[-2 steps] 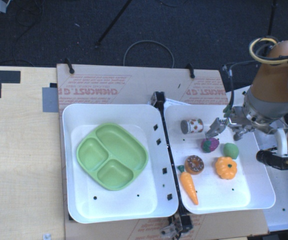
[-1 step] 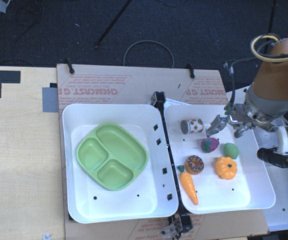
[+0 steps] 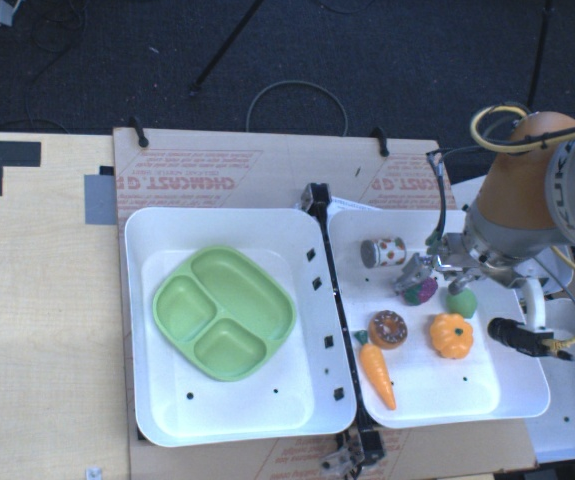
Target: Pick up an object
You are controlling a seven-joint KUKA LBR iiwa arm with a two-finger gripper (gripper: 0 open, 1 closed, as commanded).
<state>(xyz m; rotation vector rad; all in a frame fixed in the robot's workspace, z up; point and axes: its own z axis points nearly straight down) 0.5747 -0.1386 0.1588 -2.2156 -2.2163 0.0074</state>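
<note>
In the right bin (image 3: 527, 400) my gripper (image 3: 429, 271) hangs low, right over a small purple thing (image 3: 422, 290) that it partly hides. Whether it touches that thing I cannot tell. A green round piece (image 3: 462, 302) lies just to the gripper's right. In front of it sit an orange pumpkin (image 3: 452, 335) and a brown donut (image 3: 388, 329). A small patterned can (image 3: 383, 252) lies on its side to the gripper's left. An orange carrot (image 3: 377, 373) lies near the bin's front left.
The left bin (image 3: 157, 408) holds a green divided plate (image 3: 224, 311). A black divider (image 3: 332, 303) runs between the two bins. The arm (image 3: 517, 193) comes in over the right bin's far right corner.
</note>
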